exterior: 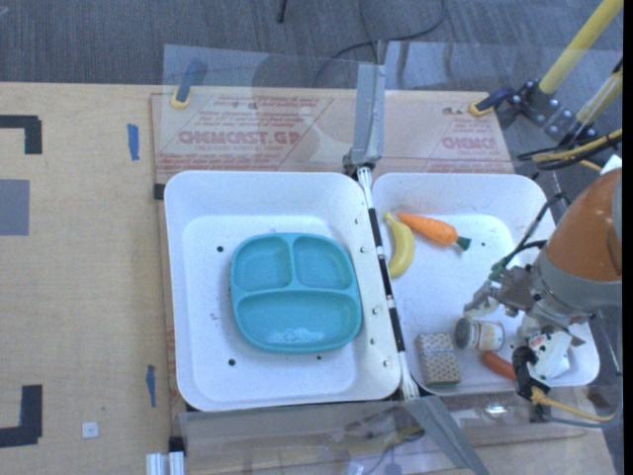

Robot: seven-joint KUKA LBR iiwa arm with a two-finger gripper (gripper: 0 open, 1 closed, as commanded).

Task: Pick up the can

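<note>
While the grey arm with its orange band (593, 236) reaches in from three o'clock, its gripper (495, 300) hangs over the right-hand white bin (435, 191), low in that bin's four o'clock part. The can (481, 334) lies on its side on the bin floor just below the gripper, at about five o'clock from the bin's middle, its dark round end turned toward nine o'clock and its pale label facing up. The metal finger parts sit right above the can, close to it or touching; whether the tool stands wide or narrow I cannot tell, since the wrist and cabling crowd that spot, and the can is not visibly clamped between anything.

At eight o'clock from the can, just beside it, rests a speckled grey-tan sponge block (438, 357). At four o'clock from the can a small orange piece (498, 365) lies near the bin's lower rim. Up at eleven o'clock in the same bin a banana (401, 247) curves along the left wall, and a carrot (431, 229) lies across its upper end, green tip pointing to three o'clock.

The left-hand white bin (188, 265) holds a teal divided plate (295, 292), three compartments, set near its centre
</note>
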